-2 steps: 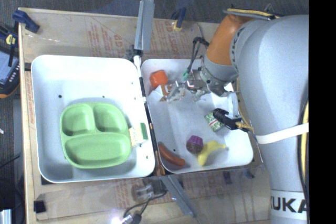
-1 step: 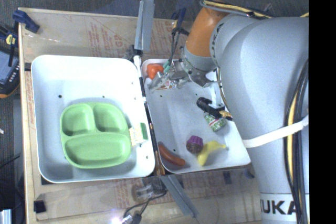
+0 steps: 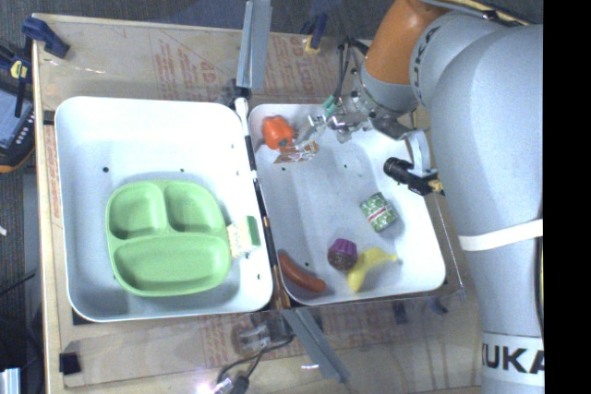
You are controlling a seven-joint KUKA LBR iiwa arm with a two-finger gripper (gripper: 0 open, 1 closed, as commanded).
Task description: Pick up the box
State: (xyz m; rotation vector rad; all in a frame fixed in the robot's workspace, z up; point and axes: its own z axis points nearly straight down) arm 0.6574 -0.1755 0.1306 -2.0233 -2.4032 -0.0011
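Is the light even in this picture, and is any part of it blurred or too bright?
In the camera view the light is soft and fairly even; the white bins look bright but keep detail. The green plate casts a faint shadow. The box is small and slightly soft, its print unreadable. The gripper area is cluttered and unclear.

jaws state: too small/blurred | arm [image 3: 480, 161]: cut off bottom | hotdog [image 3: 301, 273]: part under rim

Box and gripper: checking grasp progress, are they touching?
Apart. The camera view shows bare bin floor between the box and the gripper, which is near the bin's far end.
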